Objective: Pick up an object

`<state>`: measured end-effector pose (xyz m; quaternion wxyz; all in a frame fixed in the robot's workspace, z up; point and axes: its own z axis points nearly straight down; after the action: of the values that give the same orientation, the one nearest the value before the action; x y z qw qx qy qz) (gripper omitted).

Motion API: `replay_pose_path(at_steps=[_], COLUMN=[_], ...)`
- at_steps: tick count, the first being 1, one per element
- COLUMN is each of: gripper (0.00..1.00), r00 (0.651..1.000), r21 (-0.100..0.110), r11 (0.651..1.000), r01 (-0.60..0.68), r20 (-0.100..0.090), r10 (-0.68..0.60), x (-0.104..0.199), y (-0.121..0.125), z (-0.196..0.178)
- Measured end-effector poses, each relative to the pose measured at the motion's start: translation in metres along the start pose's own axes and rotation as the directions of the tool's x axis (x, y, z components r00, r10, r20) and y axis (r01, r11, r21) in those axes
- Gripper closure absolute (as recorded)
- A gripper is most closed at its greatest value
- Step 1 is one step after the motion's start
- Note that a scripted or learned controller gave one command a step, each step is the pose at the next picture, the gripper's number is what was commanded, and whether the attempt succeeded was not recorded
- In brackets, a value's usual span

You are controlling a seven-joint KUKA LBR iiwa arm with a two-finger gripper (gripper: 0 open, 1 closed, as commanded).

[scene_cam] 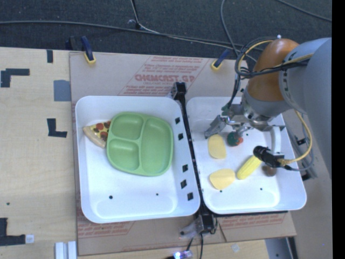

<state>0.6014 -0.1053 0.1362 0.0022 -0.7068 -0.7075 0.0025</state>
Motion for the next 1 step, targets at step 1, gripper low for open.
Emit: replay_pose_path(at_steps=[1], gripper=[0.00], r00=[1.000], r21=[-0.006], r11=[1.000], r01=[0.001], r20=[0.001], r10=[-0.001], x=[0.0008], y=[-0.0001], z=[0.0531])
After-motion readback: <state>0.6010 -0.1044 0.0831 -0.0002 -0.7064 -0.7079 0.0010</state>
